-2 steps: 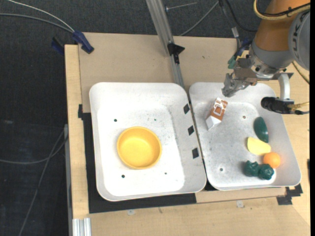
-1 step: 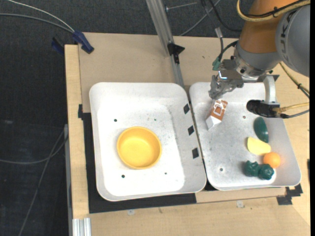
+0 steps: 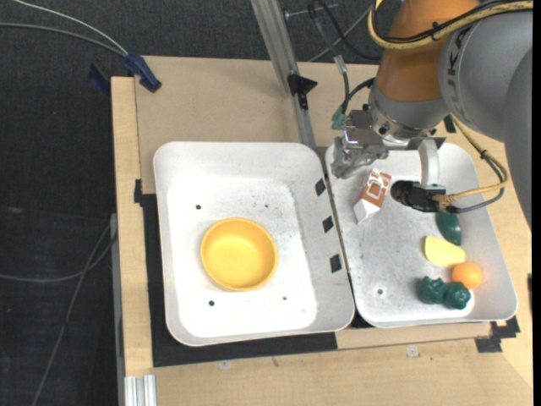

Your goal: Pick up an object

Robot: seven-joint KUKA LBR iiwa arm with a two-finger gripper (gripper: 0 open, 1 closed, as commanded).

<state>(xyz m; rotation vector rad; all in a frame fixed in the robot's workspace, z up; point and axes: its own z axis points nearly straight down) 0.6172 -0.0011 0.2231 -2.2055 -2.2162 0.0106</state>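
My gripper (image 3: 345, 164) hangs over the far left corner of the right bin (image 3: 397, 307), below the grey wrist and orange band. A small orange and white carton (image 3: 373, 194) lies tilted just to its lower right, close to the gripper; whether they touch is unclear. Further right in the same bin lie a dark green piece (image 3: 450, 227), a yellow piece (image 3: 443, 251), an orange ball (image 3: 467, 274) and a green lumpy object (image 3: 445, 293). A yellow bowl (image 3: 239, 253) sits in the left bin (image 3: 182, 311).
A metal pole (image 3: 279, 49) slants down to the gap between the bins. A black part with a yellow cable (image 3: 418, 195) juts from the arm over the right bin. The arm's bulk covers that bin's far right side.
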